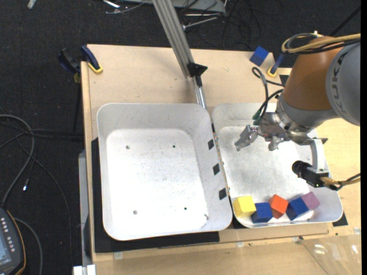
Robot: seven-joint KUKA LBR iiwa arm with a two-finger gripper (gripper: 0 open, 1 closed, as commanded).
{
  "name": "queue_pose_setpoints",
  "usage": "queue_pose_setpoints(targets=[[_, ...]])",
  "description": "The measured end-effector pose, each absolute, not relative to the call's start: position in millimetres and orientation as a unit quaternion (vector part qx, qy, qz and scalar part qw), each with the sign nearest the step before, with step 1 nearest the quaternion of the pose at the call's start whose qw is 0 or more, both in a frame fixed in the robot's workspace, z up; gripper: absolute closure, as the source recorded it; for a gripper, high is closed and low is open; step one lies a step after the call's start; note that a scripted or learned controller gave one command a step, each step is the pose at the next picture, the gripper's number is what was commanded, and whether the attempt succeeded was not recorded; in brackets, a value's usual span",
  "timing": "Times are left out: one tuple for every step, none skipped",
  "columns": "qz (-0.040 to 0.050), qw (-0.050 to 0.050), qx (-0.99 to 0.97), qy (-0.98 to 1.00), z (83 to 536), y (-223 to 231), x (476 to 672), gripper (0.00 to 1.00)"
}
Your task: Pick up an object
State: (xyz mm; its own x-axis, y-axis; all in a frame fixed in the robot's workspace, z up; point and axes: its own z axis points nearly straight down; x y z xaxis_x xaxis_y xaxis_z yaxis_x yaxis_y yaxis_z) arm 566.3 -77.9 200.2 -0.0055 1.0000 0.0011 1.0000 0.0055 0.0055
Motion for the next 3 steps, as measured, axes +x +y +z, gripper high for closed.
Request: queue_pose_setpoints(targets=[[-0.0008, 0.0, 0.708, 0.706, 187, -104, 553.5, 0.0], [-0.0004, 0.001, 0.706, 0.709, 91, -114, 639.6, 0.0], [0.0005, 0.002, 0.705, 0.709, 106, -114, 639.6, 1.0]])
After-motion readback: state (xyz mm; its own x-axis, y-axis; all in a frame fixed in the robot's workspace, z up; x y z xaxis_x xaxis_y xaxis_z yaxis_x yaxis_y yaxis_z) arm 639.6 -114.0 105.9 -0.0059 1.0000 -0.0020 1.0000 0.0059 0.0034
